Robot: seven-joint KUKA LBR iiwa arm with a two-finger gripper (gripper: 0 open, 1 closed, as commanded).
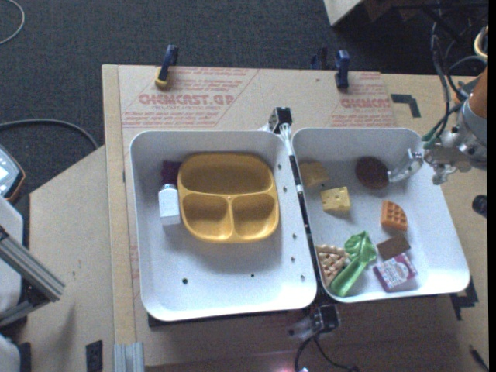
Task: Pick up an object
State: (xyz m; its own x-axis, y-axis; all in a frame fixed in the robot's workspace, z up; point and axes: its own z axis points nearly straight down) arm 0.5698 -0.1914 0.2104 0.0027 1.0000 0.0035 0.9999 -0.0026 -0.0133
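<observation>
So you've nothing lifted yet: your pincer (pixel 409 166) hangs released at the right bin's (pixel 457 254) far right rim, just beside the dark round cookie (pixel 372 172), which lies on the bin floor, ungrasped.

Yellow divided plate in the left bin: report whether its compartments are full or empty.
Empty. All three compartments of the yellow plate show bare yellow surface; the small white bottle stands beside it.

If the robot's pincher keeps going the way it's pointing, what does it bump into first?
Probably the round brown patty. The gripper points left across the right bin, and the patty lies just ahead of its tip. Height is hard to judge from above, so it might pass over it.
</observation>
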